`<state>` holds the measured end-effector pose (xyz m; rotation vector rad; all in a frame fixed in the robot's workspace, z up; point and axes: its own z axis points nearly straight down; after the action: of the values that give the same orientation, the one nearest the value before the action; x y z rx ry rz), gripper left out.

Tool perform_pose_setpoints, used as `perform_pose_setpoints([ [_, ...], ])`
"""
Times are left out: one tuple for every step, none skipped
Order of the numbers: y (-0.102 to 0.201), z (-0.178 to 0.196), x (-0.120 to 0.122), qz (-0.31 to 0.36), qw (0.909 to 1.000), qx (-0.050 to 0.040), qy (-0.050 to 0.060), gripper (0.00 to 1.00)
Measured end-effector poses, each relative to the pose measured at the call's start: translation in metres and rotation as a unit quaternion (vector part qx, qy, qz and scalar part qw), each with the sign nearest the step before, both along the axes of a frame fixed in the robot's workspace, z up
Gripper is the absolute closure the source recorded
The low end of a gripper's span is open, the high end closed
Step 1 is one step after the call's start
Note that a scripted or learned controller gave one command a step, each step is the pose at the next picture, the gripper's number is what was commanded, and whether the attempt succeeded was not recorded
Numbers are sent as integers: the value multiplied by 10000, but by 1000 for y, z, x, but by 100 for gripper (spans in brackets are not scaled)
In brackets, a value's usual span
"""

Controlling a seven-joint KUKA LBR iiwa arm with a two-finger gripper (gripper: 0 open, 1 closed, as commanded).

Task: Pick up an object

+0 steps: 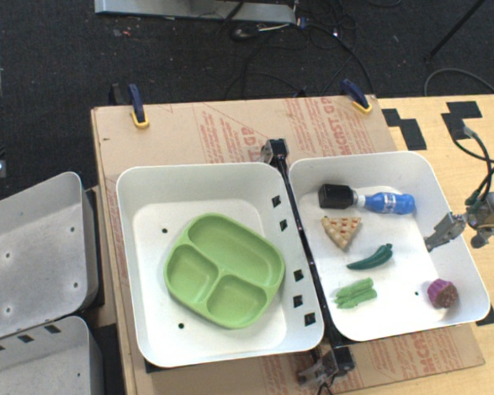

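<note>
The right bin (pixel 413 165) holds several small objects. A blue bottle with a black cap (pixel 367 198) lies at the back, with a pizza slice toy (pixel 341 230) just in front of it. A dark green pepper (pixel 370 257) and a light green pea pod (pixel 355 294) lie in the middle. A purple object (pixel 442 293) sits at the front right corner. My gripper (pixel 463 233) hangs over the bin's right rim, above and behind the purple object. It is open, with nothing between its fingers.
The left bin (pixel 140 242) holds a green divided plate (pixel 224 270). A black divider with clips (pixel 300 256) runs between the bins. White trays (pixel 31 250) lie off the bench to the left. Cables trail across the dark floor behind.
</note>
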<state>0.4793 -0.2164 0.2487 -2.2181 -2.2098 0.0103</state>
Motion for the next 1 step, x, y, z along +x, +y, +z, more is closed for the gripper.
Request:
perform_pose_setpoints([
  [1, 6, 3, 24, 10000, -15, -58, 0],
])
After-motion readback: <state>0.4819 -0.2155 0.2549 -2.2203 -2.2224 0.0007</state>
